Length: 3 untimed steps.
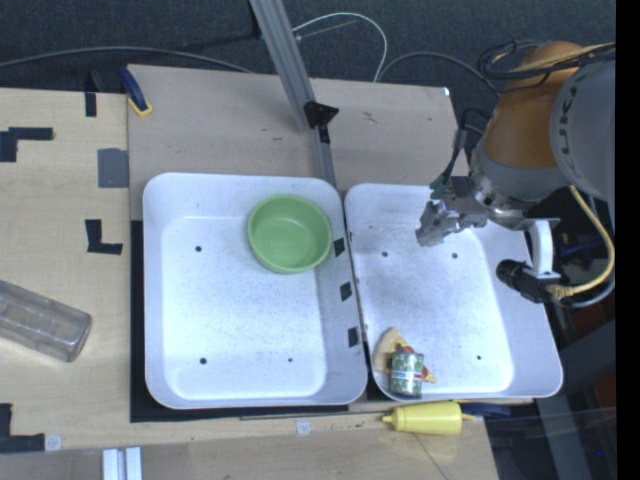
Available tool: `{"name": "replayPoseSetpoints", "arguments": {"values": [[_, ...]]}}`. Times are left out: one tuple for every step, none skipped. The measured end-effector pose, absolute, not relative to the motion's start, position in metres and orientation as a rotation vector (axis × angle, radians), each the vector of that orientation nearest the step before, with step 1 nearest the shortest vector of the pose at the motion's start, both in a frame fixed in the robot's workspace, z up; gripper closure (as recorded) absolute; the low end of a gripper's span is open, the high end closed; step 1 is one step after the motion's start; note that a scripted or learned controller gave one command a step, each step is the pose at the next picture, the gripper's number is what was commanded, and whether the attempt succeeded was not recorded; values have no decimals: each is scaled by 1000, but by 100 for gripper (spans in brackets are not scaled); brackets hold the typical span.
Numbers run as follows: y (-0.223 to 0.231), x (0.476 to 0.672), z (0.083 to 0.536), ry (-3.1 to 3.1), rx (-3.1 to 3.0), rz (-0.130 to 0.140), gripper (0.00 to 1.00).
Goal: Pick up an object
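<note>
Gripper (432,230) first: it hangs over the far part of the right-hand shallow white plastic bin (520,368), at the end of the grey arm with its orange band (535,118). From this slanted view I cannot tell how far apart its tips stand, and nothing is visibly caught in it.

Largest of the things around it is the left-hand shallow white plastic bin (180,368), lying well off to its left across the central divider. In that bin sits a round green plastic bowl (289,232), roughly level with the gripper but well apart from it. Much smaller, and in the gripper's own bin, a little green-and-silver can (406,372) lies in the near left corner beside a scrap of yellowish and red material, well below and slightly left of the gripper. A yellow plastic bottle (428,418) lies on the bench just past that corner, outside the rim.

My judgement of the risks: straight beneath the gripper is bare bin floor, so a descent from here would likely close on nothing. Reaching the can means working tight against two walls, where a finger could strike the rim or push the can into the corner. The bowl's smooth curved rim may slip from a pinch.
</note>
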<state>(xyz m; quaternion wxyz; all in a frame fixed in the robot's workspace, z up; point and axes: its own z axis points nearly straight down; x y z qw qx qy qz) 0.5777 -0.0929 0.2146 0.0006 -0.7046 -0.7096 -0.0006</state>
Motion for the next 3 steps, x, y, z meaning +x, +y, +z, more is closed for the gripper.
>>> {"name": "replayPoseSetpoints", "arguments": {"values": [[-42, 587, 206, -2227, -2212, 1, 100], [10, 601, 220, -2229, -2212, -2, 100], [55, 605, 225, -2227, -2213, 0, 100]]}}
